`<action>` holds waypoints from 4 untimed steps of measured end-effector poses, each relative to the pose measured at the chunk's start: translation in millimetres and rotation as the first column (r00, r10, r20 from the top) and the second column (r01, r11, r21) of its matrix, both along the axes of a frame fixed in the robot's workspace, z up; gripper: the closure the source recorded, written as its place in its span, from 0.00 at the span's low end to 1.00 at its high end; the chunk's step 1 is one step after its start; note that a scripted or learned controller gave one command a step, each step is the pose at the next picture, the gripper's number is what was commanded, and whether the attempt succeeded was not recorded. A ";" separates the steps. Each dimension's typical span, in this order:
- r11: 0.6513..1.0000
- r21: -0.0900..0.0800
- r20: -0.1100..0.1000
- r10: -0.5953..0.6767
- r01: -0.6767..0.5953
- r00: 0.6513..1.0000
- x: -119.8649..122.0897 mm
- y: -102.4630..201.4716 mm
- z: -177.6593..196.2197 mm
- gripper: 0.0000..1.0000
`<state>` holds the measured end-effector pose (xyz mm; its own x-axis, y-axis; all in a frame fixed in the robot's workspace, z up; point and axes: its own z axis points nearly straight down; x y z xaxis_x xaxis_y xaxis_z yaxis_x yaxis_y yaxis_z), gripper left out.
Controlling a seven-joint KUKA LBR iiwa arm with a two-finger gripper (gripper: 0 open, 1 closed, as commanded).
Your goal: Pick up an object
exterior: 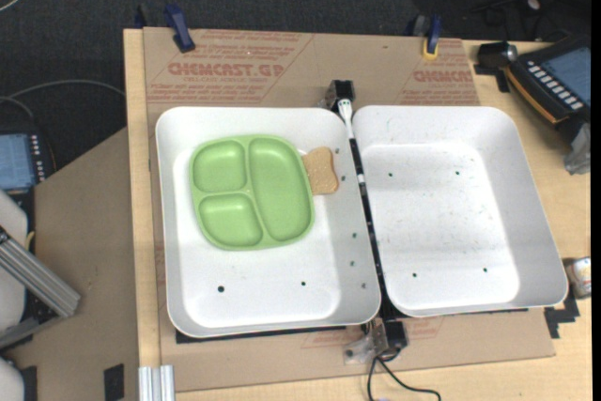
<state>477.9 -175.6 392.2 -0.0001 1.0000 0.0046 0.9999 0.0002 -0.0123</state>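
Note:
A green plate with three compartments (252, 192) lies in the upper part of the left white bin (254, 296). A small tan, slice-shaped object (322, 171) rests against the plate's right rim, partly tucked under it, close to the divide between the two bins.
The right white bin (451, 211) sits beside the left one, both on a brown board (244, 69) held by blue clamps (178, 28). A dark device (554, 82) lies at the far right. Cables run at the bench's front edge (390, 362).

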 end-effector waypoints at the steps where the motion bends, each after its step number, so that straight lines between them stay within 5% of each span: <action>1: 1.000 -0.013 0.025 -0.003 0.004 1.000 7.5 -45.0 97.7 1.00; 2: 1.000 0.000 0.002 0.002 -0.002 1.000 1.9 -14.4 -7.5 1.00; 3: 1.000 -0.014 0.032 0.001 0.000 0.999 9.4 -31.3 141.6 1.00; 4: 1.000 -0.002 0.005 0.002 -0.002 1.000 1.1 -1.6 62.6 1.00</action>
